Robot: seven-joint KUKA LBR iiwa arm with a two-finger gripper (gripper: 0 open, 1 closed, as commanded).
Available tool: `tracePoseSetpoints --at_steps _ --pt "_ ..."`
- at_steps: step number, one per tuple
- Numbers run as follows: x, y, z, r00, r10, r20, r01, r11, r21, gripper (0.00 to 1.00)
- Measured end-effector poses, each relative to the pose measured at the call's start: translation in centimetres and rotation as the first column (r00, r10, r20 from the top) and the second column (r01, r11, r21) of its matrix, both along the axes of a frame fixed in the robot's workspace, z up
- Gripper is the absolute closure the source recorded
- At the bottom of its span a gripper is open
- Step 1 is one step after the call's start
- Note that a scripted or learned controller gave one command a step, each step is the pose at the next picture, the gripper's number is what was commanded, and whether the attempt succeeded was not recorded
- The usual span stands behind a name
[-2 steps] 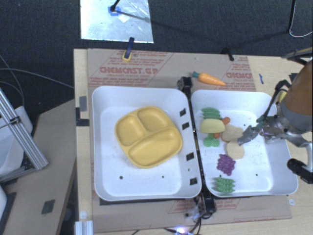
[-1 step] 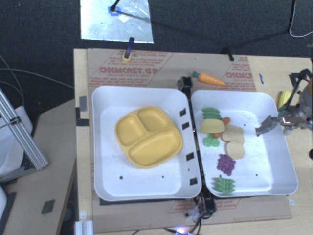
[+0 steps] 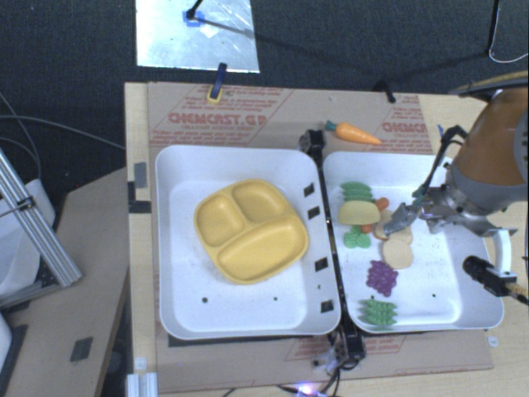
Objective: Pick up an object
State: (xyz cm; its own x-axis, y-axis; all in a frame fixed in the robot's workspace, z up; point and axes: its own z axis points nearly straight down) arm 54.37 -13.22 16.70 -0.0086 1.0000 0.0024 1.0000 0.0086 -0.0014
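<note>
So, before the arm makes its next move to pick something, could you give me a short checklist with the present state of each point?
1. Gripper is over the right bin, where the toy food lies: ok.
2. An item is close beneath it, the pale round piece: ok.
3. Something is already held: cannot tell.
4. Target stands apart from its neighbours: not ok, the pieces near the yellow one crowd together.
5. Purple grapes lie apart, an easier target: ok.
6. Yellow divided plate sits in the left bin, out of the way: ok.

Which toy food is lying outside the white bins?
The orange carrot. It lies on the cardboard above the right bin, while the other toy foods sit inside that bin.
</note>
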Motion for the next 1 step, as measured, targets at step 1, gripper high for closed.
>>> tracePoseSetpoints --at_steps 1 --pt "-5.01 -5.11 -5.7 1.0 -0.014 -0.004 0.014 1.0 -0.002 0.0"
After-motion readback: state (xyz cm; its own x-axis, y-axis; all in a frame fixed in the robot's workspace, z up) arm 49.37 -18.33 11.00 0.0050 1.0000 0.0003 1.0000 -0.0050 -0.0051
